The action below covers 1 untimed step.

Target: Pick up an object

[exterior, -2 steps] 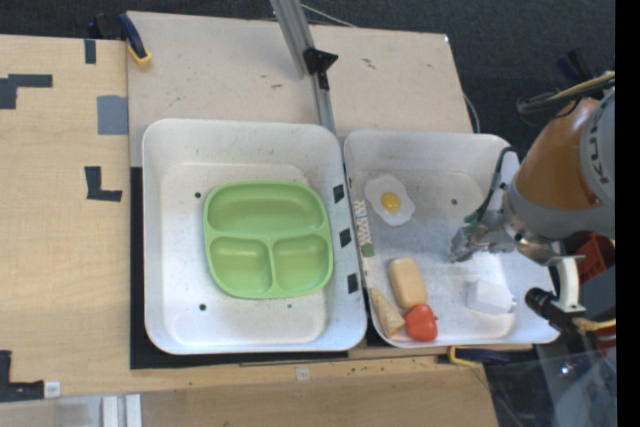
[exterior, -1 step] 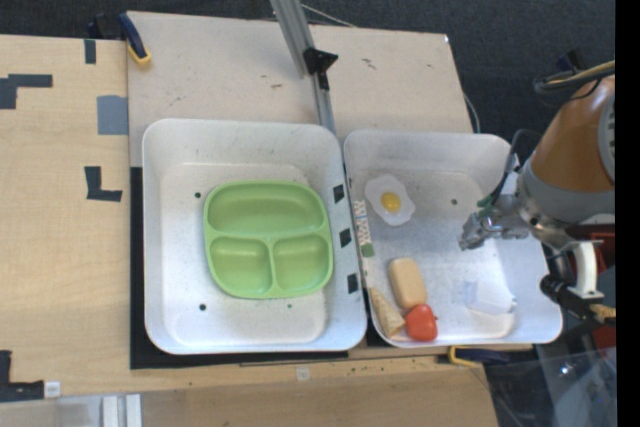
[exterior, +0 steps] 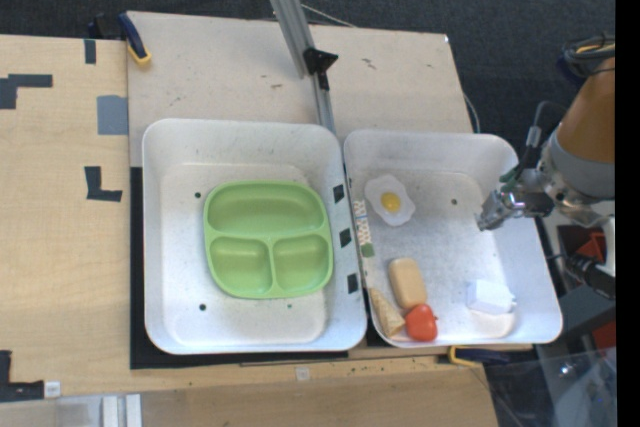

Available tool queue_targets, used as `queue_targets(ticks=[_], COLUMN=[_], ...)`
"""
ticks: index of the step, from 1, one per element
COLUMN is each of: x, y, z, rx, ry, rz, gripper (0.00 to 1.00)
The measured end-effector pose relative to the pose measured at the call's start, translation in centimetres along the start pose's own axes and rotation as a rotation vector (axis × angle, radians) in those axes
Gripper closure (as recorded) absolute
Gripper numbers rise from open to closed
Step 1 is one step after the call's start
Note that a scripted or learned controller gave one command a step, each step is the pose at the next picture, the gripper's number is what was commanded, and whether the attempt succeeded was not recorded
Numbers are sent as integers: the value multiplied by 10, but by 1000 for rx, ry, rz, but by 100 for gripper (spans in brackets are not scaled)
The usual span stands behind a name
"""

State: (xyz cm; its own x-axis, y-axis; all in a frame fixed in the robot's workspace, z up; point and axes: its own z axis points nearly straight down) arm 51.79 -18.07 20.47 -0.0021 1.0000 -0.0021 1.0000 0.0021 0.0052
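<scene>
At the right edge of the frame, the arm (exterior: 585,140) reaches leftward over the right bin (exterior: 450,150); its gripper (exterior: 492,213) hovers there, its opening impossible to tell.

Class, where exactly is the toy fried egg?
The white-and-yellow toy fried egg lies in the right white bin, near its upper-left corner, above the tan bread-shaped block.
</scene>
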Motion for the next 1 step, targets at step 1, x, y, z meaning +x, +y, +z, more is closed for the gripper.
queue_targets(ticks=[1], x=[10], y=[0], z=[-55], rx=[0], ry=[1], rz=[-1], gripper=[100])
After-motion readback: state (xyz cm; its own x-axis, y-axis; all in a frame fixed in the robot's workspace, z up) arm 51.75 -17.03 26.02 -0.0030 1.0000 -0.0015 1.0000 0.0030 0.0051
